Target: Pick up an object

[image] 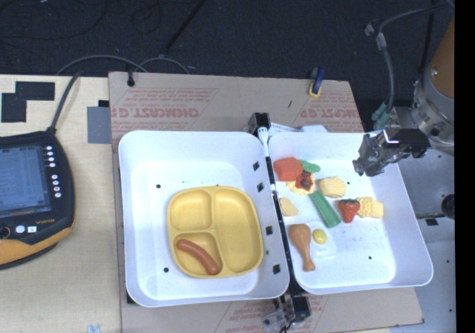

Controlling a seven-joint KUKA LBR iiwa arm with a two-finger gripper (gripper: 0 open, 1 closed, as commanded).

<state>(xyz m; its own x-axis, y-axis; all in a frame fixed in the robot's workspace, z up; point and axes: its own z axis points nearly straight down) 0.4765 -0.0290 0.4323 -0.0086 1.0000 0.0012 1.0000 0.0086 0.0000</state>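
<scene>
White right bin [401,265]: gripper [369,163] over its far edge.

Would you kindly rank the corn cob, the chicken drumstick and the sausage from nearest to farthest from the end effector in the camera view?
From the end effector:
1. Corn cob, right bin, just below-left of it.
2. Chicken drumstick, right bin's lower left.
3. Sausage, on the yellow tray in the left bin.
</scene>
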